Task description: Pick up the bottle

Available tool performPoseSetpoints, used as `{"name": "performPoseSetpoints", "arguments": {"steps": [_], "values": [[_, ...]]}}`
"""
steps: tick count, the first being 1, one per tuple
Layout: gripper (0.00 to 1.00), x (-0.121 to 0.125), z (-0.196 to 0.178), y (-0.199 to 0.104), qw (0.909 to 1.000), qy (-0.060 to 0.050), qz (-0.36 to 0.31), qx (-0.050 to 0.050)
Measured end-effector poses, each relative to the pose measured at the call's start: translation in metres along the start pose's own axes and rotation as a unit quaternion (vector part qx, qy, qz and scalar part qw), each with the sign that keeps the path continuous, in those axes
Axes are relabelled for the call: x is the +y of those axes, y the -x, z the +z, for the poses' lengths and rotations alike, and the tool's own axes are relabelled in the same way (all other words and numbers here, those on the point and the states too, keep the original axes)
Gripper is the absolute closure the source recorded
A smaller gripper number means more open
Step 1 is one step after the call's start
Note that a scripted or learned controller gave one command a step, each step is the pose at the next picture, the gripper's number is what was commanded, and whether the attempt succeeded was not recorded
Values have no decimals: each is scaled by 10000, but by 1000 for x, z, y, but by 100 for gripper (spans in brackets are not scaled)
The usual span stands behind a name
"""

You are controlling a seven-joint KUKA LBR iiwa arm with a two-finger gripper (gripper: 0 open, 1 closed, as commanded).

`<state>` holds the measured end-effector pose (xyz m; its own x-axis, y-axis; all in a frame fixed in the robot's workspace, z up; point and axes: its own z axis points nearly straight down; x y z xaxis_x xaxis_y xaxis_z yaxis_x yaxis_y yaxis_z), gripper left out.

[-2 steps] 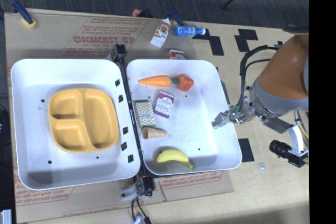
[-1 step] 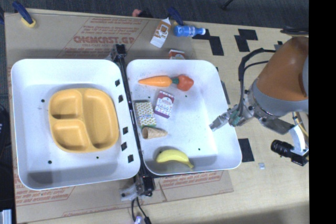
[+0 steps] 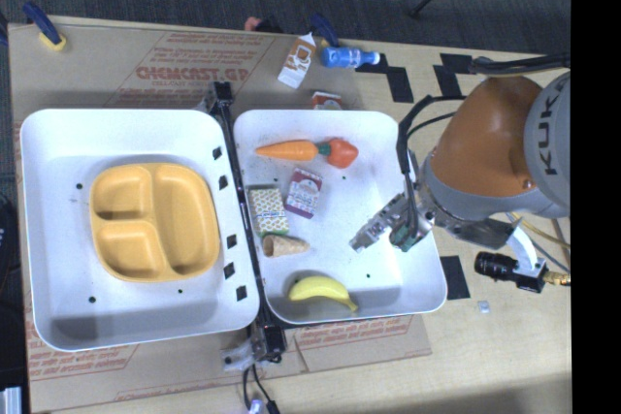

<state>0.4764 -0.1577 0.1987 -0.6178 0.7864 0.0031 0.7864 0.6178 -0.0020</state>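
A yellow plate is sitting in the left bin. The right bin is holding a carrot, a banana, a cone and two small packs. The gripper is hanging open near the right bin's right edge, holding nothing. The blue bottle is lying on the bench past the right bin's far edge.

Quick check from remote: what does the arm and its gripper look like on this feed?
The arm is a rounded grey body with a broad orange band and dark lettering on its side. Black cables loop around it. The gripper is a small metallic grey piece with a teal-green part.
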Motion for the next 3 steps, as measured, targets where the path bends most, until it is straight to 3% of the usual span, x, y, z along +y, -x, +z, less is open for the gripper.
{"name": "performPoseSetpoints", "arguments": {"steps": [1, 2, 3], "values": [[100, -30, -20, 38, 9961, 4, -880, -17], [100, -33, -17, 42, 9937, 4, -1119, -14], [100, -32, -25, 42, 9575, 4, -2883, -26]]}}
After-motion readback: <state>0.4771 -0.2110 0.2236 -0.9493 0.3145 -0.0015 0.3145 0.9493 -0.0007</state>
